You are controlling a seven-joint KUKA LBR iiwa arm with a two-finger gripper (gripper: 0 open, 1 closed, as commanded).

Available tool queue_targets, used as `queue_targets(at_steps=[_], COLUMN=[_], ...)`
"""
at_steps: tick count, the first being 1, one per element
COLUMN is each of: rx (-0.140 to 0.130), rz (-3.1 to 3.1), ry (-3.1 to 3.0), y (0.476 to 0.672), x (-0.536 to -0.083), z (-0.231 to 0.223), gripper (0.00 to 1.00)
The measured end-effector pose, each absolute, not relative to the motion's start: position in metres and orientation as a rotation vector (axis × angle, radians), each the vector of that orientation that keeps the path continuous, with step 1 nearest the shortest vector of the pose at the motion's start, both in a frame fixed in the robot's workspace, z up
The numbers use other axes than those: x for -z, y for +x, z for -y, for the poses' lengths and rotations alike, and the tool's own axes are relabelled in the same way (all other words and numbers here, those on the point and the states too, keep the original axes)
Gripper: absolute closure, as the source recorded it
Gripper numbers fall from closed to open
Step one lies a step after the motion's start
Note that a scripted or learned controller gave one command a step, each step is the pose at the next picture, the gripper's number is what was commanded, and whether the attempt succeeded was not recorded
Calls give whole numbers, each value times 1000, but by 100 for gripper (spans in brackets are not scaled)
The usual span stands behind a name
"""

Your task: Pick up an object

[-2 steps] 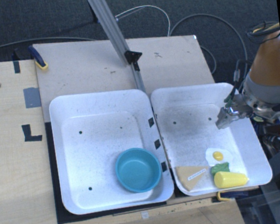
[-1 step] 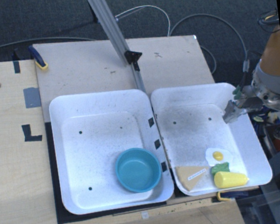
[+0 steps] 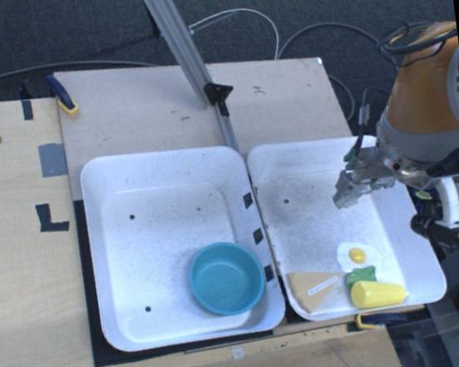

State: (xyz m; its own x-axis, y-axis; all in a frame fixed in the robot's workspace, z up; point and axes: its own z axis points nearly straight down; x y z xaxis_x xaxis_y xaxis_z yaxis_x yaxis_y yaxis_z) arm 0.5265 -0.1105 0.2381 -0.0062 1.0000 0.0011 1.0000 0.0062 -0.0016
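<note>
Well, our gripper (image 3: 347, 195) hangs over the right bin (image 3: 295, 170), holding nothing, fingers close together. We think the corn (image 3: 378, 292) is light, hard and smooth; grab its middle.

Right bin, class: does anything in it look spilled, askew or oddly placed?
Nothing is spilled or damaged. The fried egg, cheese wedge, green piece and yellow corn all crowd the right bin's near corner, touching or overlapping. The gripper hangs apart from them.
</note>
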Motion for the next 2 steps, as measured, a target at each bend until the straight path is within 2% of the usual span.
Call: queue_targets(at_steps=[2], rx=[0], rz=[2227], ry=[-2212], y=[514], x=[-237], z=[6], gripper=[100])
